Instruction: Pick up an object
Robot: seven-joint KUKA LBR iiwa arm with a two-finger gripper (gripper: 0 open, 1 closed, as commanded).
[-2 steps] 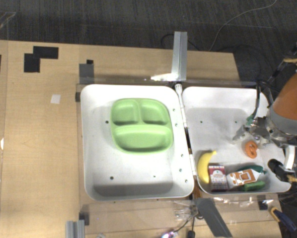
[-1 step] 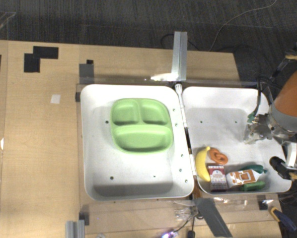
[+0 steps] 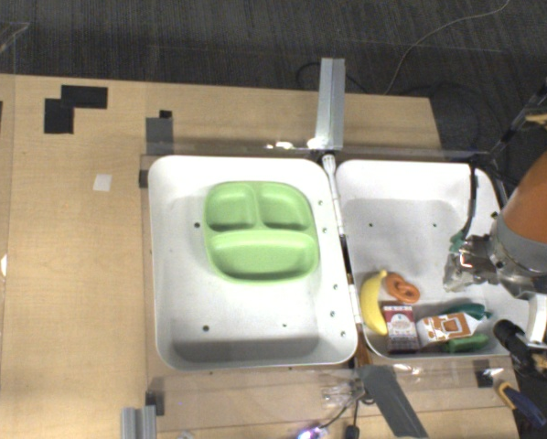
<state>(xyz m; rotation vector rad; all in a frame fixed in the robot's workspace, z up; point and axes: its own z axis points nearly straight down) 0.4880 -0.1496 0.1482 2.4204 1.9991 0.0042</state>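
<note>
In the right bin, near its front wall, lie a yellow banana, an orange pretzel-shaped piece, a dark red box and an orange-and-green packet. My gripper hangs at the bin's right side, just above and right of these objects, a little above the packet. Nothing shows between its fingertips. The orange wrist band sits right behind it.
The left bin holds a green divided plate in its upper middle. A metal post stands at the back between the bins. Wooden bench surface lies to the left and behind.
</note>
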